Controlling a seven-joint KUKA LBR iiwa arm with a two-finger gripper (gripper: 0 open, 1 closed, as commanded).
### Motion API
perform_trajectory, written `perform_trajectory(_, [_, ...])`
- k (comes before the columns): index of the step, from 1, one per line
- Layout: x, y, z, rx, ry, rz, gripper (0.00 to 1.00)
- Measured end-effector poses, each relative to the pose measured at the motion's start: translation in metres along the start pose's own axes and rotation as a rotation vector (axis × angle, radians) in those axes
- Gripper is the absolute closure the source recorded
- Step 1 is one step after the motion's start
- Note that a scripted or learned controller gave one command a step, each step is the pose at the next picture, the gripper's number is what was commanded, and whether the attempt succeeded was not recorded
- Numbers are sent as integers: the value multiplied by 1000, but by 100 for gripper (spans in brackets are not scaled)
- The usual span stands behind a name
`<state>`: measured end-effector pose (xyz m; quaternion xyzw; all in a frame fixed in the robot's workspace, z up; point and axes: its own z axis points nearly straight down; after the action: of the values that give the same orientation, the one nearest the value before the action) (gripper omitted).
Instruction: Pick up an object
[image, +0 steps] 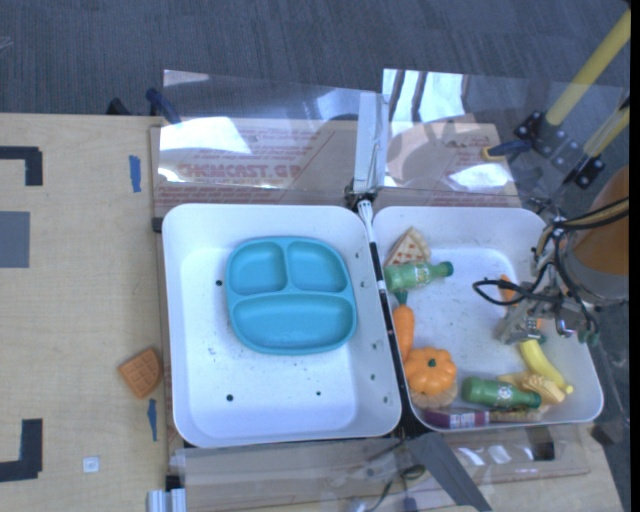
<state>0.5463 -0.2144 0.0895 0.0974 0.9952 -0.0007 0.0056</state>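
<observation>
The gripper (527, 325) hangs low over the right bin (470, 225), just above a yellow banana (543, 365); whether it is wide or narrow cannot be told. In that bin also lie a green bottle (415, 274) beside a sandwich wedge (407, 246), a carrot (404, 329), an orange pumpkin (431, 369) and a second green bottle (500, 393) with an unreadable label. The left bin (190, 330) holds a blue divided plate (290, 295). A waffle (141, 372) lies on the bench. Faded red print on the cardboard (250, 160) behind is too blurred to read
</observation>
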Motion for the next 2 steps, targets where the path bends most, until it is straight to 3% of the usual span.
perform_trajectory(1, [-18,47,0,-1,-4,37,100])
perform_trajectory(2, [-16,47,1,-1,2,38,0])
